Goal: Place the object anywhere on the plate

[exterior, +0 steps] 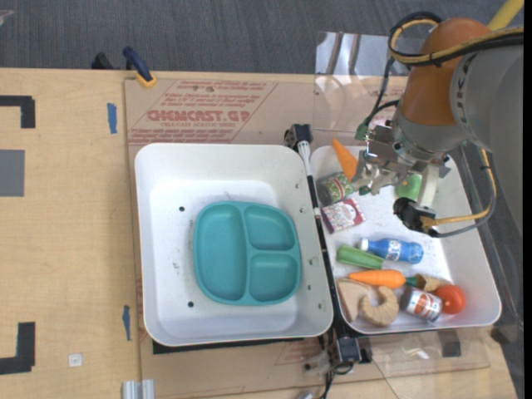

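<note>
One green can [335,188] lies pointing left-right.

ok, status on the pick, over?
Gripper low over right bin, by the green can and upper carrot. Nothing seen in its grip. Teal plate in left bin bare. Path across looks open.
</note>
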`<state>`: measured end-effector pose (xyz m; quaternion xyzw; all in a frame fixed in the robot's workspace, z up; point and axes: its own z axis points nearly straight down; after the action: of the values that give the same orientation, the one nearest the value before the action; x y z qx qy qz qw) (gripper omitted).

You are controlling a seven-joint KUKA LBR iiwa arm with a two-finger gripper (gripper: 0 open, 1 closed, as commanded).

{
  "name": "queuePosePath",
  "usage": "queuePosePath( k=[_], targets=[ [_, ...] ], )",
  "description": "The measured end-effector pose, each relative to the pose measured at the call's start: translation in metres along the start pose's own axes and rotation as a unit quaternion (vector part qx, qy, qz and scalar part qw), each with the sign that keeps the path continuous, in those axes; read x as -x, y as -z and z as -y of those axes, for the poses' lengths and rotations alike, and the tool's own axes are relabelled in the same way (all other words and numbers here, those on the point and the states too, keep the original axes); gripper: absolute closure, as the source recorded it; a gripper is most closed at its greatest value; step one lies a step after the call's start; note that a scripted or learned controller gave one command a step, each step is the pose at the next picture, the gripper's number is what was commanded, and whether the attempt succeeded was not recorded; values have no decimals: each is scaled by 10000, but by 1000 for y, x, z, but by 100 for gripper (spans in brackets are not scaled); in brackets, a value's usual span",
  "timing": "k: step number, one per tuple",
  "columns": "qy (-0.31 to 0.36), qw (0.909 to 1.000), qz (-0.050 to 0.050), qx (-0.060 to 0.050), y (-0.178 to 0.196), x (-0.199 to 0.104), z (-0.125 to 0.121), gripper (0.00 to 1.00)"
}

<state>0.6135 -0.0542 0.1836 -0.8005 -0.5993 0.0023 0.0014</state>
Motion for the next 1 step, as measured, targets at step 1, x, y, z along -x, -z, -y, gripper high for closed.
queuePosePath(
  k=[1],
  targets=[
    [-323,9995,-17,0,0,-35,69,100]
  ],
)
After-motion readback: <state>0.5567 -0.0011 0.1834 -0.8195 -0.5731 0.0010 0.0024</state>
